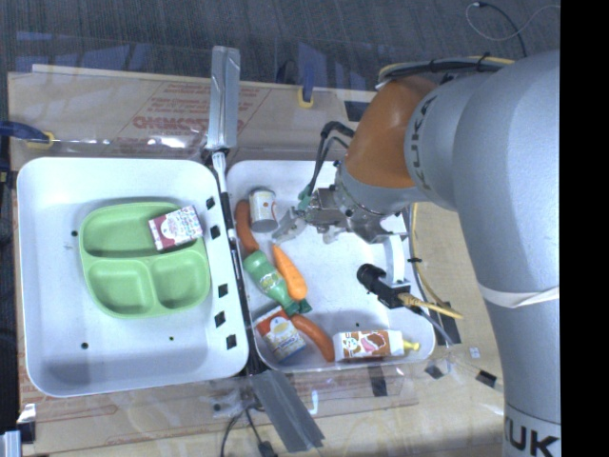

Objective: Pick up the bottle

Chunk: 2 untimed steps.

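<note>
A green bottle (pixel 266 278) with a yellow label lies in the right bin (pixel 419 343), close to its left wall. An orange carrot (pixel 289 270) rests against it. A second bottle (pixel 371 345), with a red and white label and a yellow cap, lies along the bin's front wall. My gripper (pixel 293 221) hangs over the upper middle of the right bin. It is above and slightly right of the green bottle, just past the carrot's top end. Nothing shows held in it.
The right bin also holds a small can (pixel 262 204), a brown sausage (pixel 245 227), a small carton (pixel 281 336) and an orange-brown piece (pixel 314 337). In the left bin (pixel 48 350) a green divided plate (pixel 105 288) carries a small red carton (pixel 175 227).
</note>
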Available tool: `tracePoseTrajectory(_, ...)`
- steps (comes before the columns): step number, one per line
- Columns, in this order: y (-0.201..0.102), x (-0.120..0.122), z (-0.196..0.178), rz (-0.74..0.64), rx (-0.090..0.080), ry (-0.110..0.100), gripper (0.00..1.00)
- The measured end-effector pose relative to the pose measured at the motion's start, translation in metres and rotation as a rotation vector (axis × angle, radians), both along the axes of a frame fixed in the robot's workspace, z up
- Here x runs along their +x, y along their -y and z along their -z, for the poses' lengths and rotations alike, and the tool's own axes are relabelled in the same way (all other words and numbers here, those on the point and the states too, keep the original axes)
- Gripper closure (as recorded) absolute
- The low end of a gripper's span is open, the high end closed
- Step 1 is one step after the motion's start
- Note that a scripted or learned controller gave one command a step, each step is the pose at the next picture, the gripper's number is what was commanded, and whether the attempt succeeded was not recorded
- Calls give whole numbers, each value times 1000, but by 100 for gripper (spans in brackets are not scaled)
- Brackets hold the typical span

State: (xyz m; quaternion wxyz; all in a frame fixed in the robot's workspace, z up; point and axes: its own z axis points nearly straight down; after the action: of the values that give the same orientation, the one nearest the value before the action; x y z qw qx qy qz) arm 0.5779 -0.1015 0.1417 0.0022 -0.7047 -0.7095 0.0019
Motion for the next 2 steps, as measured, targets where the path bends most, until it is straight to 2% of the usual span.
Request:
tracePoseTrajectory(1, 32, -36, 51, 434, -1, 0, 0)
tracePoseTrajectory(2, 86, -3, -84, 512, -1, 4, 0)
